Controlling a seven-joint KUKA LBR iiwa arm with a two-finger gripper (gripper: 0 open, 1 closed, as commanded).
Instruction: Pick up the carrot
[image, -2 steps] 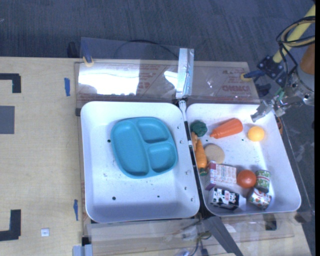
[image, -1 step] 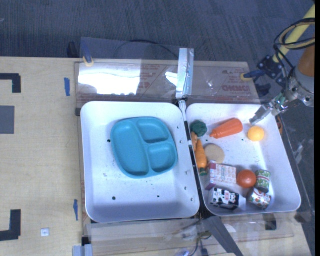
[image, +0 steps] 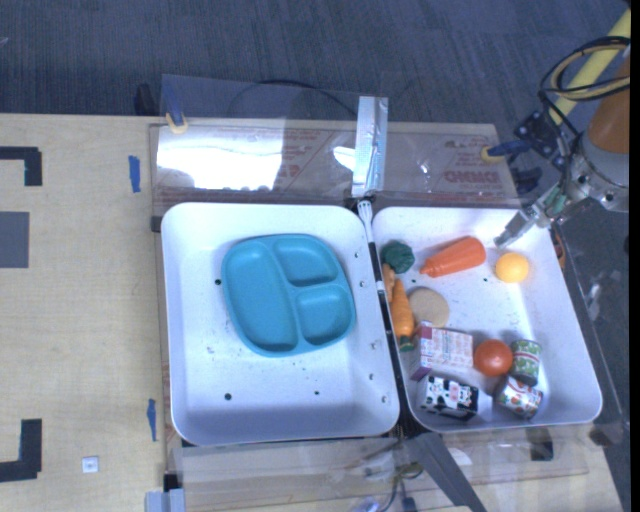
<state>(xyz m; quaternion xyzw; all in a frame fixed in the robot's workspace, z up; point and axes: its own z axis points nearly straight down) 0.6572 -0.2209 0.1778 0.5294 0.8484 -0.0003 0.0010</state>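
Two white bins were present: the left bin (image: 190, 330) held one blue divided plate (image: 288, 293); the right bin (image: 570, 330) held one carrot (image: 454, 257) at its 11 o'clock, touching nothing. One gripper (image: 512, 231) hovered at 1 o'clock; jaw opening could not be determined.

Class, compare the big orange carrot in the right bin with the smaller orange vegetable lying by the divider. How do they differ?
The carrot is thicker and lies almost crosswise in the right bin, near its back; the smaller orange vegetable is thinner and lies lengthwise beside the divider. The carrot lies clear of its neighbours, while the smaller one is crowded by a tan round item. Both are orange and tapered.
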